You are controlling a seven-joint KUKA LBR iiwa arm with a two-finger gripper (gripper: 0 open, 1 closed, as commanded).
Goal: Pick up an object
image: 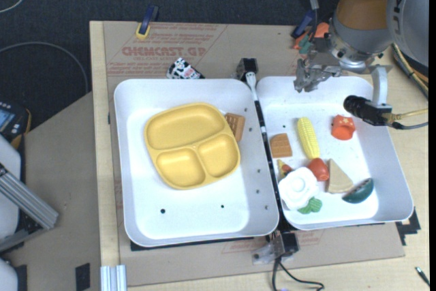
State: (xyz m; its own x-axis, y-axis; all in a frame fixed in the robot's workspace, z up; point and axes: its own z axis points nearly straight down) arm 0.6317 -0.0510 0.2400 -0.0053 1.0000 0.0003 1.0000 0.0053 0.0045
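Note:
My gripper (308, 81) hangs over the back left corner of the right bin (390, 167), above bare white floor, with no object under it. In that bin lie a yellow corn cob (308, 136), a red tomato (343, 127), a brown cracker (280, 145), a red piece (317, 167), a sandwich wedge (338, 178), a white egg (298, 187), a green sprig (312, 204) and a dark green slice (358, 191). The corn lies about a hand's width in front of the gripper.
The left bin (129, 167) holds a yellow divided plate (193, 144) and a brown waffle piece (235, 125) at the plate's right edge. A black clamp (246, 68) sits between the bins at the back. A black cylinder (364, 110) juts from the arm over the right bin.

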